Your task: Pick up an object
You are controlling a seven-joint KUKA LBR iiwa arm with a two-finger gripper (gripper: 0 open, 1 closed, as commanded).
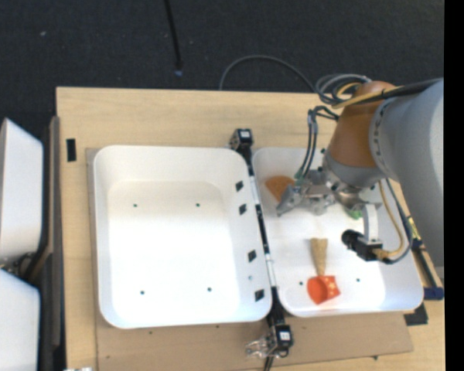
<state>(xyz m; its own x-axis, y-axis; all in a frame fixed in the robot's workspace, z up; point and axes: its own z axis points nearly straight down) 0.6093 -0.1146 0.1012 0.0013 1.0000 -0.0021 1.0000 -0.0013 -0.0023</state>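
Orange-red block (322, 288) at lower right of the frame, tan cone (319, 253) just above it, orange-brown piece (278, 185) further up; three objects, all in the right bin (375, 300). Two bins; I count nothing in the left bin (170, 238). Gripper (294, 199) sits just beside that piece; can't tell its opening or whether it has anything. I'd centre over the piece and descend straight.

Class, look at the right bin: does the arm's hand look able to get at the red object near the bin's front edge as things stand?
Probably yes. The red object lies uncovered in the right bin, touching only the tan cone beside it, and the hand is above the same bin.
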